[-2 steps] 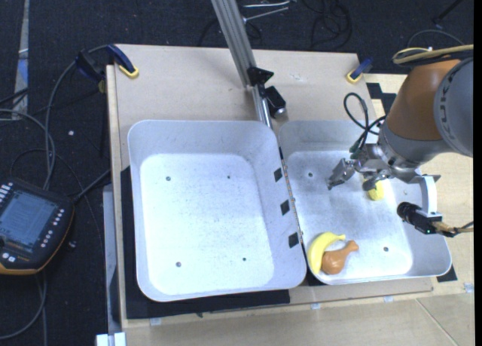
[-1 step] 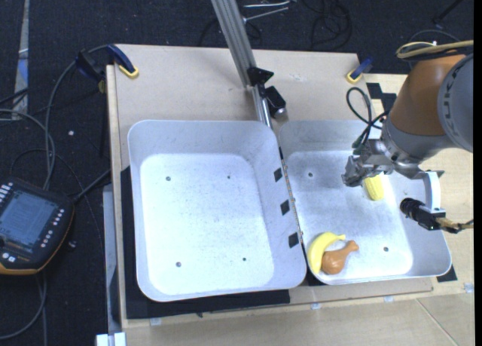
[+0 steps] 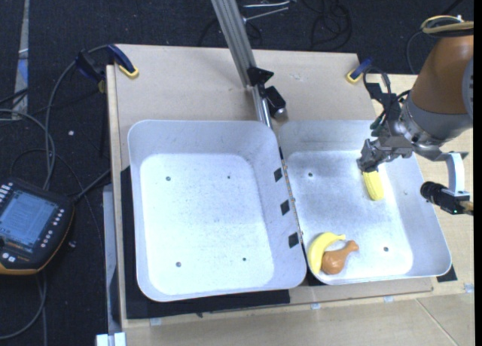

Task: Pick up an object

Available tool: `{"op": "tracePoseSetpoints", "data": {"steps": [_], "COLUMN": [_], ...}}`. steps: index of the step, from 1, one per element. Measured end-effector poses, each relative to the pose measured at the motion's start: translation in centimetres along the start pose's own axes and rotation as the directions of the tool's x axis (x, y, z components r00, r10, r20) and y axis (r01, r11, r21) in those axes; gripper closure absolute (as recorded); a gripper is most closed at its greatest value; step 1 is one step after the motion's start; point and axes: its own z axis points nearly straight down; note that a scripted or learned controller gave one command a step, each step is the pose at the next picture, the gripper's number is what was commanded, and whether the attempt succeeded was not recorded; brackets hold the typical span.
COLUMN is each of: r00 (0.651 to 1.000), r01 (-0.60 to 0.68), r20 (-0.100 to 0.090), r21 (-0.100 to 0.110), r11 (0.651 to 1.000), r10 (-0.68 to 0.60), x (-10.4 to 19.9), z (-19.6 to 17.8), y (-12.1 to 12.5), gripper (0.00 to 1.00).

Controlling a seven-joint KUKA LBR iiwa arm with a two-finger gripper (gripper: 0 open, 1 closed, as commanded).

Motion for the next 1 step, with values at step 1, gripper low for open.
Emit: {"op": "tracePoseSetpoints", "data": {"steps": [1], "r00": [1.0], "r01": [0.001], "r20": [0.0], "r21": [0.0], "r11": [1.0], "r10": [-0.001], "x": [-0.02], "z": [-5.24], "y": [0.11], "gripper": [1.0]}}
